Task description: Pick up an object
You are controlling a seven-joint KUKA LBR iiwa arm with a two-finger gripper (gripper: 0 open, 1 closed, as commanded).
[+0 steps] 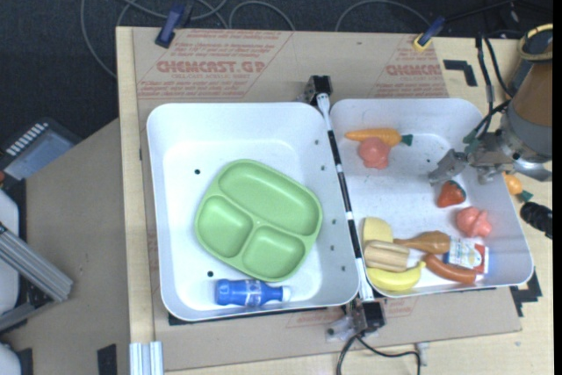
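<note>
My gripper (463,170) hangs over the right part of the right bin (413,114), its two grey fingers spread open with nothing between them. A small red strawberry (450,194) lies just below the left finger, apart from it. Close by sit a pink fruit (472,221), a reddish-pink piece (375,154) and an orange carrot (376,136). At the bin's front lie a banana (395,278), a bread roll (386,256), a brown pastry (427,241) and a red sausage (452,270).
The left bin (176,154) holds a green divided plate (257,219) and a blue bottle (250,292) lying at its front. A small orange piece (514,183) rests by the right bin's right rim. Cables run behind the bench.
</note>
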